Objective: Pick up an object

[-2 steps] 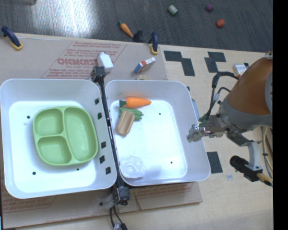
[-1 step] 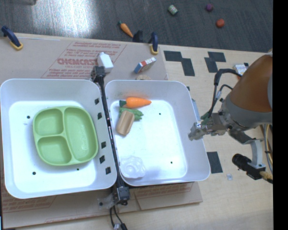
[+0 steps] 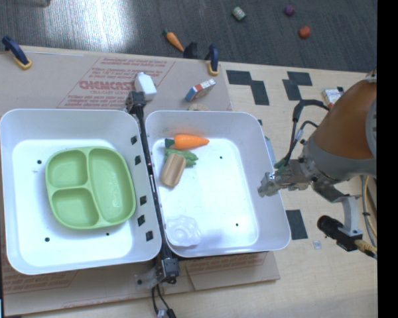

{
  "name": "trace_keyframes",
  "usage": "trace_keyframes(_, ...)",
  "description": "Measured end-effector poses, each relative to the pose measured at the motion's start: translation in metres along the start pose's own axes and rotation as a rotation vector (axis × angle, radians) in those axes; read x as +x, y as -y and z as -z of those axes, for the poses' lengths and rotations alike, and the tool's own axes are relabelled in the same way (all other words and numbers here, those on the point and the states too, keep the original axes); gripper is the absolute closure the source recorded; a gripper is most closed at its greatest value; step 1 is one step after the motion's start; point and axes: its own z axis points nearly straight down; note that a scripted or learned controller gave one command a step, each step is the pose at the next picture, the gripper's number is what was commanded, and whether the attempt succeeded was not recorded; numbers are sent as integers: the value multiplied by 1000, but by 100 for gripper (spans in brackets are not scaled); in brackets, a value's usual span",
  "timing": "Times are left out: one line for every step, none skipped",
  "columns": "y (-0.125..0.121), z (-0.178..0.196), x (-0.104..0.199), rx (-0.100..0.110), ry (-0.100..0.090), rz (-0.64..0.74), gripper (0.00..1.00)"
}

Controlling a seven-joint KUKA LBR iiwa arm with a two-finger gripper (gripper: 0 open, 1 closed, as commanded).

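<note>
Orange plastic toy carrot (image 3: 190,140) with green top: right white bin (image 3: 249,234), far-left corner, beside tan cylindrical block (image 3: 172,170). Grey two-finger gripper (image 3: 268,185): bin's right rim, at four o'clock from carrot, well apart; finger opening cannot be told.

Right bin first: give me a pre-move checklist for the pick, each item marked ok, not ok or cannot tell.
1. Orange toy carrot lies in the shallow white right bin, unobstructed from above: ok.
2. Tan cylindrical block beside it, touching green leafy piece: ok.
3. Clear crumpled plastic item graspable: cannot tell.
4. Gripper above an object: not ok, it sits at the bin's right rim.
5. Finger opening: cannot tell.
</note>
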Motion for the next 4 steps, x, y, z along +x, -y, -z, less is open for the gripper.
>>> trace_keyframes(-1,11,0,-1,0,5,100)
trace_keyframes(-2,21,0,-2,0,11,100)
trace_keyframes(0,4,0,-1,0,0,100)
trace_keyframes(-1,15,0,-2,1,6,100)
